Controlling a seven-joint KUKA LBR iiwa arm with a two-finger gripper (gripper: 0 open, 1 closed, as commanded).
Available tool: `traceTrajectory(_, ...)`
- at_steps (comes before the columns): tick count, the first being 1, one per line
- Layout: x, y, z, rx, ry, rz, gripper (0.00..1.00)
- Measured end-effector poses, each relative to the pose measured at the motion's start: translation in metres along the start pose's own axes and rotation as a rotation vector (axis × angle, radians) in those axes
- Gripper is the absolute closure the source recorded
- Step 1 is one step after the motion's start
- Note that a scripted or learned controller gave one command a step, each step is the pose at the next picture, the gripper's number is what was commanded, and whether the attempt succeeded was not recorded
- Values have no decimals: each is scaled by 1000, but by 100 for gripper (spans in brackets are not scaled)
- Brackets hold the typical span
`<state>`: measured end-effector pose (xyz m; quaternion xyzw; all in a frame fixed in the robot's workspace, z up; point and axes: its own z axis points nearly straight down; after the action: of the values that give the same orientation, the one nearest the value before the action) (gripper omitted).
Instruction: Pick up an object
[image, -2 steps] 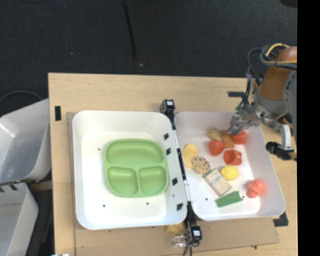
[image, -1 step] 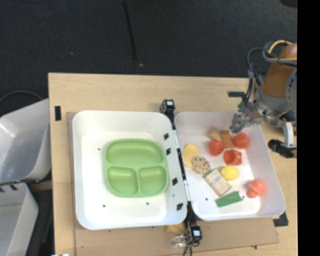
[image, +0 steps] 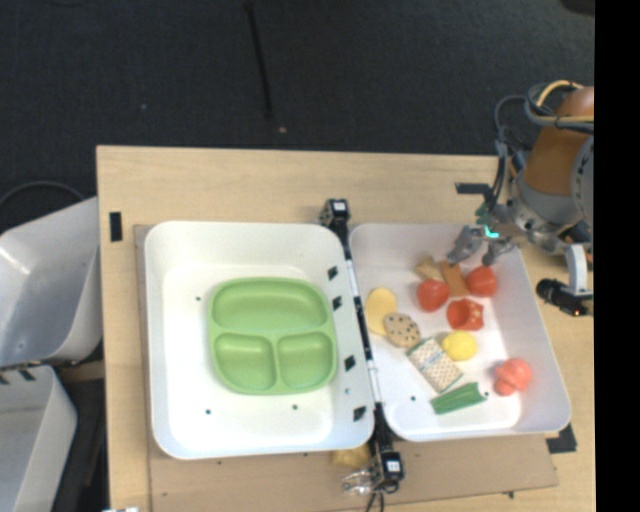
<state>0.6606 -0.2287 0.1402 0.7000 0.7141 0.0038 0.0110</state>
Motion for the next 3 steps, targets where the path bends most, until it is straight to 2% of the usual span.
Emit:
traceTrajectory(1, 49, 7, 34, 21, 10, 16, 0)
traceTrajectory(2, 45, 8, 21, 16, 7, 17, 100)
traceTrajectory(3, 96, 35, -62, 10, 8, 13, 100)
